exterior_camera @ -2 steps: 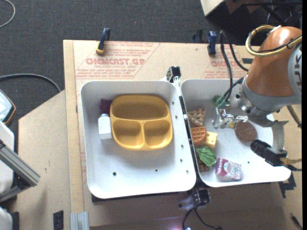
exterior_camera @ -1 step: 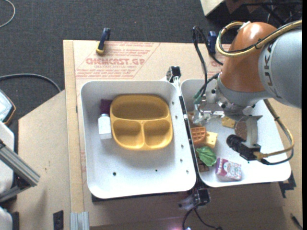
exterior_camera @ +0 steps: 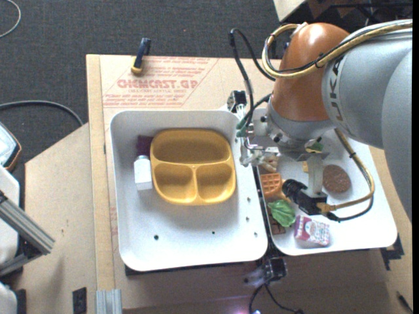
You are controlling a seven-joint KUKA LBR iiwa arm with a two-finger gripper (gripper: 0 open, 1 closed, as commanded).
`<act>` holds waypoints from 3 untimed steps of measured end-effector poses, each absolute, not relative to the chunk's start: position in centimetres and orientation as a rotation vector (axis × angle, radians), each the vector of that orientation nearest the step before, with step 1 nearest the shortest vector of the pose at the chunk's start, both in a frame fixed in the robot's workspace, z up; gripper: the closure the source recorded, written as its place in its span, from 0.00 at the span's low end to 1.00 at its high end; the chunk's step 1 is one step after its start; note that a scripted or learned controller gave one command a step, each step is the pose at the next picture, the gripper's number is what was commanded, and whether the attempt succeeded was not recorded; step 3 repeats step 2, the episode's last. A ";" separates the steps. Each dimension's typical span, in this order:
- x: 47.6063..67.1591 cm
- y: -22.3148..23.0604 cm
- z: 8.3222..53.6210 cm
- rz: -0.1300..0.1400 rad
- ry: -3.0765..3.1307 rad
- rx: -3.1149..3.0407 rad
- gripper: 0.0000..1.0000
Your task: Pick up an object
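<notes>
Descent is the step in hand: your gripper (exterior_camera: 252,154), its state impossible to tell, hangs over the right bin (exterior_camera: 366,231) just above the waffle (exterior_camera: 270,184), needing a straight drop and a squeeze.

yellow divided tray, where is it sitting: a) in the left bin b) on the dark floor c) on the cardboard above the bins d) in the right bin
a: the yellow divided tray lies inside the left bin, with a small white bottle beside it at its left edge; the right bin holds the smaller items such as the brown round piece and the pink packet.
</notes>
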State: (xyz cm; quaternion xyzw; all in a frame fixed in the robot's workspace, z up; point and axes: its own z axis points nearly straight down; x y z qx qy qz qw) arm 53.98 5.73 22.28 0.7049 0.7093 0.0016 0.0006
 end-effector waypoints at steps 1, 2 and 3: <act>55.9 9.0 22.6 0.005 2.225 2.215 1.00; 56.1 6.8 22.0 -0.004 2.219 2.225 1.00; 56.1 6.8 22.0 -0.004 2.219 2.225 1.00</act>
